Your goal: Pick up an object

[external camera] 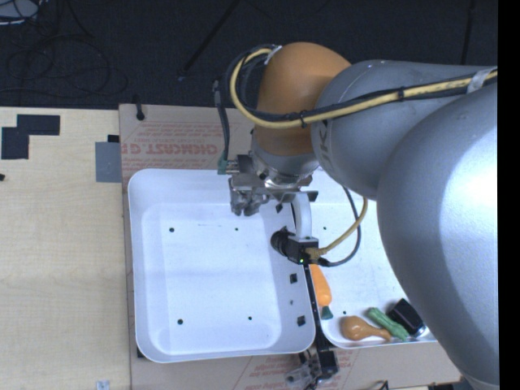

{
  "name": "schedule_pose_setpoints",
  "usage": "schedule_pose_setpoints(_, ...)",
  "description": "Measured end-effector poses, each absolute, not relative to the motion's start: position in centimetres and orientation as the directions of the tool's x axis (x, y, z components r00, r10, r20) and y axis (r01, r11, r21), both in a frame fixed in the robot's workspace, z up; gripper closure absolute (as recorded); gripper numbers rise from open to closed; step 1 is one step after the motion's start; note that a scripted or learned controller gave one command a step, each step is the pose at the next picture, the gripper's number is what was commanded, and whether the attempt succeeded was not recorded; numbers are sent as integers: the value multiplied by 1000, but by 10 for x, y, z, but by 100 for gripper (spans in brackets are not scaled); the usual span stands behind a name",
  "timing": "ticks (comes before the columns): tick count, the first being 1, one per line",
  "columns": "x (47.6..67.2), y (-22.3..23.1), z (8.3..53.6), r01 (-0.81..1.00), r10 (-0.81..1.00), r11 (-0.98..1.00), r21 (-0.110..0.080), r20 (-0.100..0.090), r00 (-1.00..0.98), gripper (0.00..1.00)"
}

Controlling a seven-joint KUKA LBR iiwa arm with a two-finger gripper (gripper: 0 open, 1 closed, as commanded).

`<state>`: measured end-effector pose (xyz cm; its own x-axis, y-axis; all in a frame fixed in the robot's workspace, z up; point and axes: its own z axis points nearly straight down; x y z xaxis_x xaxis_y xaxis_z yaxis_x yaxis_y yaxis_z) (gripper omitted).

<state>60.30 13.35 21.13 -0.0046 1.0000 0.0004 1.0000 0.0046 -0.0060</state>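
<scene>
Camera view: a carrot [322,286], a tan piece [361,327], a green piece [387,322] and a black block [406,316] are grouped in the near corner of the right bin [366,287]. The gripper [244,205] is held over the left bin [203,283]; its state cannot be told.

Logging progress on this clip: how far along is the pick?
Done: nothing looks lifted; the carrot, tan piece, green piece and black block lie in the right bin. In hand: the gripper hangs over the left bin. Left: reaching, gripping and lifting one.
</scene>
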Motion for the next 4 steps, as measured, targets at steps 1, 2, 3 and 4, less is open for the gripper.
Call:
schedule_pose_setpoints(1, 604, 131, 221, 1000, 1000, 3, -7, -1, -3, 100)
schedule_pose_setpoints(2, 634, 178, 115, 1000, 1000, 3, -8, -1, -3, 100)
schedule_pose_setpoints(3, 625, 246, 85, 1000, 1000, 5, -5, 0, -5, 100)
schedule_pose_setpoints(4, 644, 245, 116, 1000, 1000, 5, 0, 0, -5, 100)
